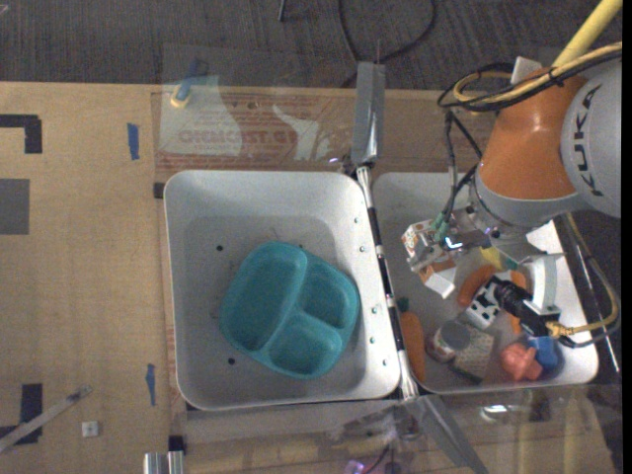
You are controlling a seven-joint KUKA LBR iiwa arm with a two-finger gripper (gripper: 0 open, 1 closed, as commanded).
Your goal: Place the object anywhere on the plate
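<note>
Camera view's got the table (79, 294) with two white bins. Left bin (188, 215) holds a teal divided plate (288, 309) mid-frame. Arm hangs over the cluttered right bin (395, 205); tool (434, 245) sits above the toys, can't tell its grip. Orange carrot (413, 342) lies along that bin's left wall.

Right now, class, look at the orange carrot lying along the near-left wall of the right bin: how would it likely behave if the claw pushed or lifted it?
The carrot looks long and tapered, so a sideways push would probably roll it. It lies against the right bin wall, which may crowd a grasp. It looks like a toy, so likely light and stiff.
</note>
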